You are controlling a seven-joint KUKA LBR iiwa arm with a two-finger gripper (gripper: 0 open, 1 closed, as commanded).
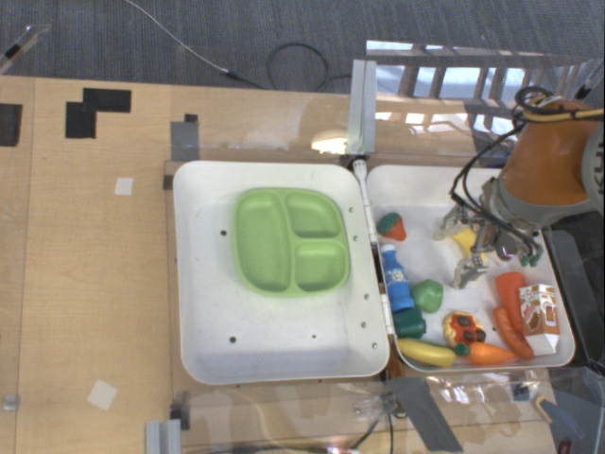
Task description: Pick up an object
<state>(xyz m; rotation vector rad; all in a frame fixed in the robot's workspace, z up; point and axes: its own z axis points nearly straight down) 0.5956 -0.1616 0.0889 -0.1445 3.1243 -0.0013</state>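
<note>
Well, the wooden desk [85,282] carries two shallow white bins side by side. The left bin [208,339] holds a green divided plate [289,240], and the right bin [416,192] holds a scatter of toy food. The grey arm with its orange band [551,164] reaches in over the right bin, and its gripper [470,251] hangs low above the bin floor. The jaws look parted, with a small yellow piece [463,237] sitting between them, though I cannot tell whether they touch it.

Along the right side lie a red toy sausage [509,291] and a printed carton [539,311]. At the front rest a toy banana [425,352], a toy carrot [490,354] and a toy pizza slice [463,328]. Near the dividing wall stand a blue bottle [396,283], a green lime-like ball [427,296] and a toy strawberry [390,226].

The yellow piece is probably light, hard plastic, smooth and apt to slip, so gripping across its narrow middle seems wisest.
</note>
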